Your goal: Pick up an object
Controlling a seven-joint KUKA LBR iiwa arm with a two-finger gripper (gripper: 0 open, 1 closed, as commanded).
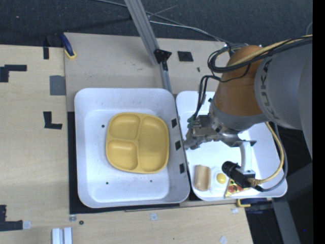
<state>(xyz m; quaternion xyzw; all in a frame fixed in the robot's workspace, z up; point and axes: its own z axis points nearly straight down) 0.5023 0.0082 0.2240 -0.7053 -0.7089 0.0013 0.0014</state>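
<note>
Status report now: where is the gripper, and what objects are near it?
Gripper low over right bin, near its left wall. Tan block and small yellow piece lie free below it. Yellow divided plate in left bin.

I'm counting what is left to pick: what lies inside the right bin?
The right bin holds a tan block, a small yellow piece and something red. The arm covers the bin's far part.

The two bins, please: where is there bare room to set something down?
The left bin has bare floor ringing the yellow divided plate, widest along its near and left walls. The right bin is crowded: the arm hangs above it, and small items lie at its near end.
</note>
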